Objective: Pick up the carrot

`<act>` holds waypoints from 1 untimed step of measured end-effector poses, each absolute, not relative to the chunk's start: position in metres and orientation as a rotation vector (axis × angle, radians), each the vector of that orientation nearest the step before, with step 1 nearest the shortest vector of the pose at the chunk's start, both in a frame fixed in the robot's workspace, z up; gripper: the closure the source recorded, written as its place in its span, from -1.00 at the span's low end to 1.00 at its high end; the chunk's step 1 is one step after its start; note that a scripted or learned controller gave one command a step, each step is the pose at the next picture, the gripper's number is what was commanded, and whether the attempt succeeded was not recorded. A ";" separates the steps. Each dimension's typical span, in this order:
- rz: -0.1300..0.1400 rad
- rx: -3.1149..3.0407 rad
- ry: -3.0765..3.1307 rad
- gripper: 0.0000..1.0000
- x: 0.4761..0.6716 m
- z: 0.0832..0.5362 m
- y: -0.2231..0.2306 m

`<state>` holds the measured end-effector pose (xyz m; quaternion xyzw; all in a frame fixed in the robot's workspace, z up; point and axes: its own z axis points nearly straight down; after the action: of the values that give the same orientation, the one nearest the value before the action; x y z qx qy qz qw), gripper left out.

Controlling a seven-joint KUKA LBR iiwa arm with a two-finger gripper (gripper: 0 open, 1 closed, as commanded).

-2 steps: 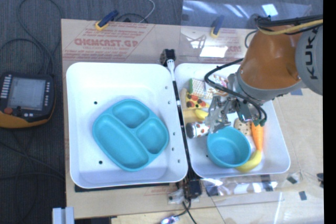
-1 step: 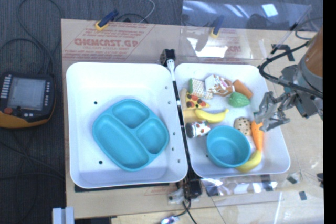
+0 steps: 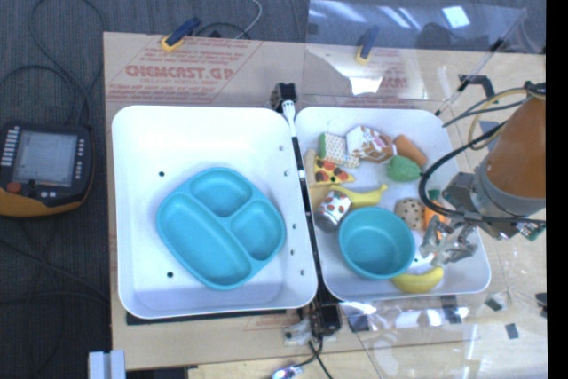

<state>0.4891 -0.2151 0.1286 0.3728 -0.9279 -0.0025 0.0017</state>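
The arm (image 3: 519, 160) is crowding the right bin (image 3: 479, 280). The bowl (image 3: 376, 242) is sitting just beside the gripper (image 3: 441, 244), inviting a bump. The carrot (image 3: 410, 146) is lying well beyond, untouched; whether the gripper is clenched, I cannot tell.

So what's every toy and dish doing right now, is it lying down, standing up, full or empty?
Blue three-part plastic plate: flat in left bin, empty.
Blue round plastic bowl: upright in right bin, empty.
Orange toy carrot: lying loose near right bin's far edge.
Yellow toy banana: lying against bowl's near side.
Metal two-finger gripper: low over right bin, beside bowl.
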 end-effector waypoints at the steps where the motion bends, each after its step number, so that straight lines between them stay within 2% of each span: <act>1: 0.004 1.113 -2.951 1.00 0.504 0.212 -0.124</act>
<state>0.5043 -0.1239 0.2117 0.3530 -0.9356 0.0013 -0.0063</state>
